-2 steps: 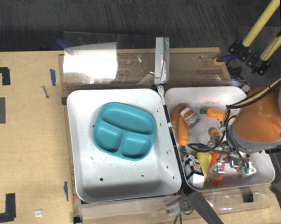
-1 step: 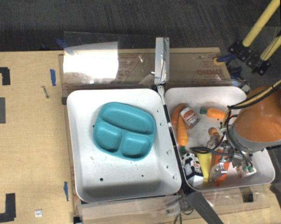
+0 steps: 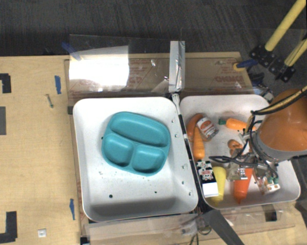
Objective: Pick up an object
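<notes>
The right bin (image 3: 291,192) holds several small items. A long orange piece (image 3: 197,143) lies along its left wall, with a small red-labelled jar (image 3: 207,128) beside it. A small orange carrot (image 3: 236,124) lies near the back. Towards the front are a yellow piece (image 3: 220,180), a black-and-white box (image 3: 205,171) and an orange carrot-shaped piece (image 3: 241,187). My gripper (image 3: 242,164) hangs low in this bin, just above the orange carrot-shaped piece and right of the yellow piece. The arm's orange band (image 3: 288,126) rises behind it.
The left bin (image 3: 88,147) holds a teal divided plate (image 3: 135,143). A clear divider wall (image 3: 176,67) stands behind the bins. Yellow poles with black clamps (image 3: 277,43) stand at the back right. A brownish item (image 3: 234,144) lies close to the gripper.
</notes>
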Robot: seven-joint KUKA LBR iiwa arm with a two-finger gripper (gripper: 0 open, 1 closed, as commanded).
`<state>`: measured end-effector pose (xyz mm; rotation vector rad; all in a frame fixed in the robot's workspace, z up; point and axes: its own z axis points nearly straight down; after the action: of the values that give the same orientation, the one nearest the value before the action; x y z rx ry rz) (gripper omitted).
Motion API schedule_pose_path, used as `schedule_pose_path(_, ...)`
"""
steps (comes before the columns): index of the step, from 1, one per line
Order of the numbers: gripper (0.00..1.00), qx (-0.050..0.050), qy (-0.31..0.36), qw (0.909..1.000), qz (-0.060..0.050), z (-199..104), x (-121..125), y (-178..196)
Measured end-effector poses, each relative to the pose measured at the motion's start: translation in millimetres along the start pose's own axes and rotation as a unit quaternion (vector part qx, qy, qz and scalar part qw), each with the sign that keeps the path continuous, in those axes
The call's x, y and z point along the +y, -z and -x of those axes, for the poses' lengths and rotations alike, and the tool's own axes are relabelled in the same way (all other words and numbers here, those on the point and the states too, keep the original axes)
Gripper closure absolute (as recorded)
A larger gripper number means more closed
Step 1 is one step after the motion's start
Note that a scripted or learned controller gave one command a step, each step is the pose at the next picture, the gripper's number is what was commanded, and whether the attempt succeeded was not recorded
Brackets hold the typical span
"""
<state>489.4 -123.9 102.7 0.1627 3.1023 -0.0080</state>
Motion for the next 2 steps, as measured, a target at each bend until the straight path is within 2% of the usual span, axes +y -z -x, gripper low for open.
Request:
schedule_pose_path(1,1.0,0.01,0.024,0.9997,0.002,63.3,11.8,156.4)
schedule_pose_path(2,0.0,0.015,0.024,0.9996,0.002,61.0,11.8,151.3)
